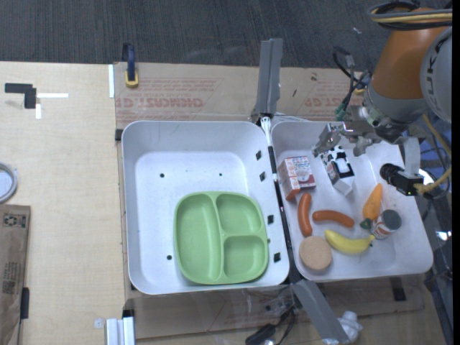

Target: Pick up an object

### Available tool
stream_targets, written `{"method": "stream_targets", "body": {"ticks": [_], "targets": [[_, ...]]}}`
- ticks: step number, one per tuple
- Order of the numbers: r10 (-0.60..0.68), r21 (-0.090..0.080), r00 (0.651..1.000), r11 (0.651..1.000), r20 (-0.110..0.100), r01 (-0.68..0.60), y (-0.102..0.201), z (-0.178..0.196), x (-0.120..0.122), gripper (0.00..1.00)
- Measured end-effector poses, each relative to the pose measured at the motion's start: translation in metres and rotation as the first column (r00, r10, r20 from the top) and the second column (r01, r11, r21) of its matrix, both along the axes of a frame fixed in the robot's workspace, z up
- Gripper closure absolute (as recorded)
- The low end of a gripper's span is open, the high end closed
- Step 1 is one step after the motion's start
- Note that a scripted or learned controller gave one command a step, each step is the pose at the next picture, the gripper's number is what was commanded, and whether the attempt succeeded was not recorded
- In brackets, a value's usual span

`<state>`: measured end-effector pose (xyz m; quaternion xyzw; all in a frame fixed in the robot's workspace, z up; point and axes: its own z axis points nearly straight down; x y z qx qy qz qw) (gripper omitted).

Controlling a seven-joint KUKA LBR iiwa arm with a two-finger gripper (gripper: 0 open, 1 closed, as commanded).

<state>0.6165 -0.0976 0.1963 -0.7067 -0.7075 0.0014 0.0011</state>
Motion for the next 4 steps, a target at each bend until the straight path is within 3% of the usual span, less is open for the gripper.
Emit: {"method": "stream_targets", "body": {"ticks": [1, 2, 3, 4], "targets": [[0.031, 0.0, 1.0, 1.0, 0.002, -0.031, -0.036, -0.094, 0.027, 0.0], [0.029, -0.001, 1.0, 1.0, 0.003, -0.029, -0.038, -0.085, 0.027, 1.0], [0.066, 0.0, 0.998, 0.998, 0.002, -0.066, -0.02, -0.068, 0.022, 1.0], [0.066, 0.0, 0.998, 0.998, 0.003, -0.066, -0.02, -0.068, 0.022, 0.0]]}}
